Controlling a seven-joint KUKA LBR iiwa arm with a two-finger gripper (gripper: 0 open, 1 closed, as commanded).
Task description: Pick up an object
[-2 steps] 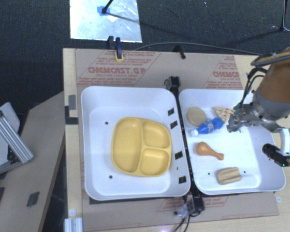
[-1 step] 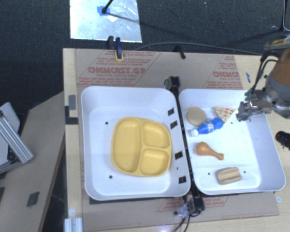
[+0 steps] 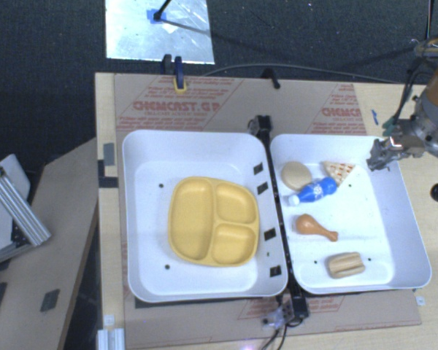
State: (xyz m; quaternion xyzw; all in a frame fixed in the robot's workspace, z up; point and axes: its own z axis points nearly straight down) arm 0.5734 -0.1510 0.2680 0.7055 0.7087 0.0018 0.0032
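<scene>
The right bin (image 3: 401, 217) holds a round tan bun (image 3: 296, 174), a pizza slice (image 3: 339, 170), a blue bottle (image 3: 314, 192), a chicken drumstick (image 3: 316, 228) and a small bread loaf (image 3: 345, 264). My gripper (image 3: 382, 155) hangs over the bin's upper right corner, to the right of the pizza slice and apart from it. Nothing shows between its tips.
The left bin (image 3: 150, 173) holds a yellow divided plate (image 3: 213, 220). A black clip strip (image 3: 271, 210) runs along the seam between the bins. A metal bracket (image 3: 11, 203) stands at the left edge.
</scene>
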